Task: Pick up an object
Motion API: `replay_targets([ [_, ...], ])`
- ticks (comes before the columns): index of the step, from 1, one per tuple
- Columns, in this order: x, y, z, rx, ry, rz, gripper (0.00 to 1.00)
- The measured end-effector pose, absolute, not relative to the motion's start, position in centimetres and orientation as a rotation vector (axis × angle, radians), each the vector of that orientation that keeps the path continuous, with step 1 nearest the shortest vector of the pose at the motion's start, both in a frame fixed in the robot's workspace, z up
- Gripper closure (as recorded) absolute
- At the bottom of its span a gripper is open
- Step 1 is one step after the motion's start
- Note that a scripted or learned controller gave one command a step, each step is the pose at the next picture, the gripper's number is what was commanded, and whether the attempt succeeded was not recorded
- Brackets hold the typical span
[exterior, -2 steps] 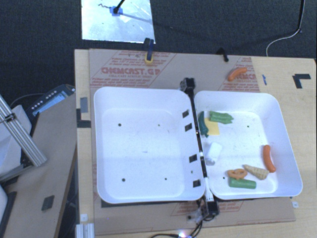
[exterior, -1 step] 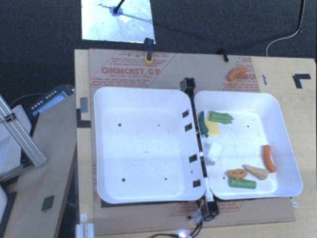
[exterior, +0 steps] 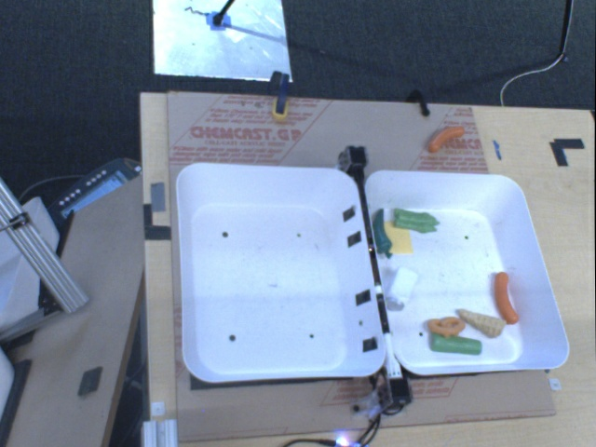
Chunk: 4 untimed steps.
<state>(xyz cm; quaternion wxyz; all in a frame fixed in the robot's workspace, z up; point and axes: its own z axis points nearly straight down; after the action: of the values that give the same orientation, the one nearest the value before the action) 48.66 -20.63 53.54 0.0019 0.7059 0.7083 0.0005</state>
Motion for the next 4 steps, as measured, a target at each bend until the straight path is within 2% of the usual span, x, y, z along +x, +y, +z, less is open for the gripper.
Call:
replay_targets([
  [4,48.66,-20.63,53.54,2.215,2.223,0.001,1.00],
])
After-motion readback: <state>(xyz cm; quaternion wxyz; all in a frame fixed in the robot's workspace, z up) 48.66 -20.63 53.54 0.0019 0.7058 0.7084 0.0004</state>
